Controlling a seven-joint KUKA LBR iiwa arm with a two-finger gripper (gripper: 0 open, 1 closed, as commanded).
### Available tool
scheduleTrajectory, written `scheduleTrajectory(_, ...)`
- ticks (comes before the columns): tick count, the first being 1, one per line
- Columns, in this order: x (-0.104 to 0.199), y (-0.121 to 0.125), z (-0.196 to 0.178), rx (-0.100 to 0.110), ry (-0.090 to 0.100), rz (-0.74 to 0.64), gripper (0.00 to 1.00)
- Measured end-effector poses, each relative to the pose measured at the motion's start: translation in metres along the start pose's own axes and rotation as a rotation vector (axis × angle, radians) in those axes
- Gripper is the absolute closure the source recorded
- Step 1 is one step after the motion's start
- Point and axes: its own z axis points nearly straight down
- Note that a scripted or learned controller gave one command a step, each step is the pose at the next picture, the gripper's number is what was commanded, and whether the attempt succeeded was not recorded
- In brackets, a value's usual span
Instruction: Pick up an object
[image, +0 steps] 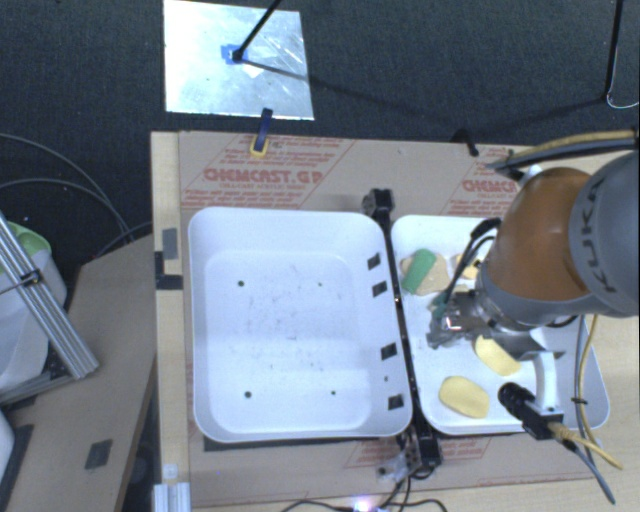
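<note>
Arm (560, 245): grey body with an orange band, entering from the right side of the view and positioned over the right bin.
Jaws (447, 325): located low over the right bin, near its left wall, at the end of the wrist. Whether they are released or clenched cannot be told; the wrist body and cabling hide most of them.
Right bin (420, 425): shallow, white, partly covered by the arm. It holds all the loose objects listed below.
Green object (421, 266): lies in the upper left part of the right bin, resting against a pale yellow piece (407, 268) on its left side. It is above the jaws in the view and apart from them.
Yellow oval object (465, 396): lies on the bin floor near the lower edge, below the jaws and apart from them.
Second yellow object (495, 355): lies just right of the jaws and is partly under the wrist; possibly touching the wrist hardware, though the overlap prevents confirmation.
Left bin (290, 325): shallow, white, with faint scuff marks on its floor.
Bin divider (395, 320): a dark bar carrying black clips runs between the two bins.
Desk (280, 170): brown board printed with red lettering, carrying both bins side by side.
</note>
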Motion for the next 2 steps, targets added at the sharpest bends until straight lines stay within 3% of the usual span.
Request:
scheduleTrajectory(1,0.07,0.004,-0.062,-0.005,0.0,-0.003,1.0)
scheduleTrajectory(2,0.12,0.011,-0.119,-0.003,-0.001,0.0,1.0)
